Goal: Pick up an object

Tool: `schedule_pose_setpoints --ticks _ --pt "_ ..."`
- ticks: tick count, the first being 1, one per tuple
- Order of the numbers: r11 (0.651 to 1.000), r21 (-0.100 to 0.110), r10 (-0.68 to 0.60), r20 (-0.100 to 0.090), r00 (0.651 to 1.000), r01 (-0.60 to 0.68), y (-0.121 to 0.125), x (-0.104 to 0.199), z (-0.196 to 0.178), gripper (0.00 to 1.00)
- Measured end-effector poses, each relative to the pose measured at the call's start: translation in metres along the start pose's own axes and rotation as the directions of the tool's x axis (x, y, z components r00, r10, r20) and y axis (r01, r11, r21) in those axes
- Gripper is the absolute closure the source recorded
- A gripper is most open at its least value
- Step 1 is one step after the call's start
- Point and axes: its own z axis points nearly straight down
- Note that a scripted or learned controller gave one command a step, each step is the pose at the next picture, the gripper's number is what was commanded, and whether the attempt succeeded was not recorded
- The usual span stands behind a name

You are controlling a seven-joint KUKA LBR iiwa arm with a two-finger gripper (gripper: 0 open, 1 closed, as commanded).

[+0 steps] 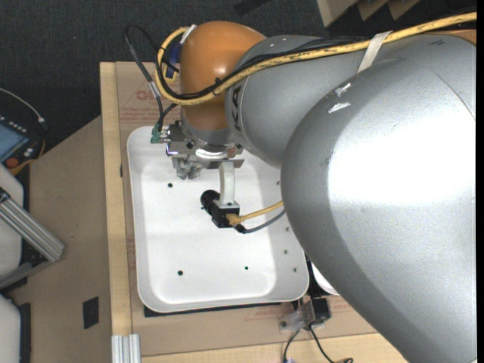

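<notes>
Object: hidden; I judge any target lies under the gripper (pixel 186 168), in the upper part of the bin (pixel 138 233).
Handling: weight, stiffness and slip cannot be judged; a centred hold across its narrowest part seems the safest guess.
Gripper: low over the bin floor, upper left of centre; open or closed, cannot tell.
Specks (pixel 180 273): dark dots on the bin floor, too small to identify.
Arm (pixel 378 165): covers the frame's right.
Counter (pixel 117 225): tan, around the bin.
</notes>
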Motion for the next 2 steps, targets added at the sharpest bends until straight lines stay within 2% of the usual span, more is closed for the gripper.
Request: schedule_pose_setpoints --ticks 1,2 --pt "1.000 0.004 0.002 0.000 1.000 -0.002 -0.001 -0.033 0.016 1.00" --pt "1.000 -0.002 -0.008 -0.007 1.000 0.008 -0.069 0.005 -0.059 1.00"
